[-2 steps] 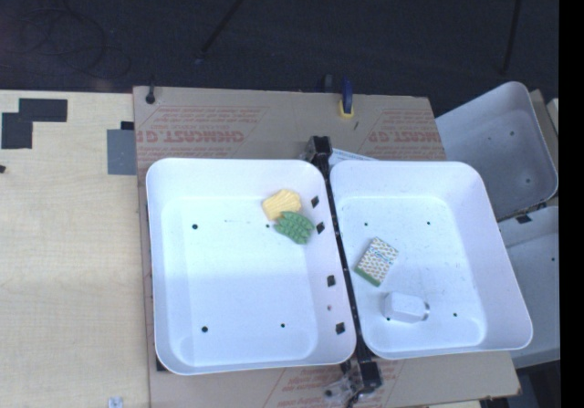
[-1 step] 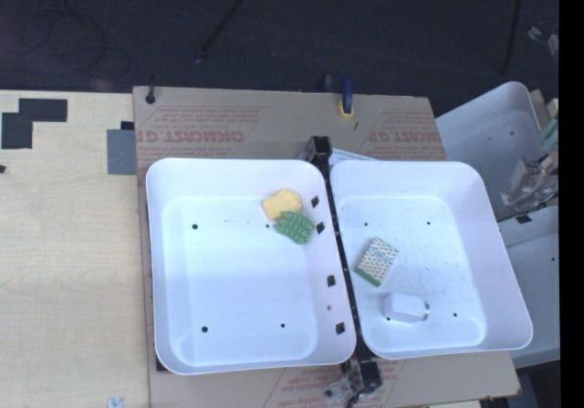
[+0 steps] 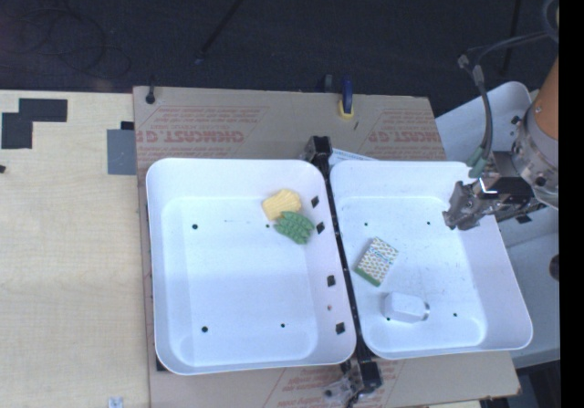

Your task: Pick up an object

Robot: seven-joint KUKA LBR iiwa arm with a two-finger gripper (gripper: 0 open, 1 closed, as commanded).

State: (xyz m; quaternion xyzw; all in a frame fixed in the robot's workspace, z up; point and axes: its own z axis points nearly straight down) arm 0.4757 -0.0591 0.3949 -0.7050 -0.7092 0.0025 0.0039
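Pick not begun: gripper [image 3: 459, 213] hovers at right bin's [image 3: 511, 306] right edge, finger spread cannot be told; patterned green-white block [image 3: 376, 260] lies mid-bin, untouched, pale lump [image 3: 405, 308] nearer its front edge.

Grey metal hand [image 3: 459, 214]; silver wrist; orange band [image 3: 546, 105]; dark cable [image 3: 484, 105] looping above.

Bench [image 3: 64, 251] under two white bins [image 3: 173, 333]
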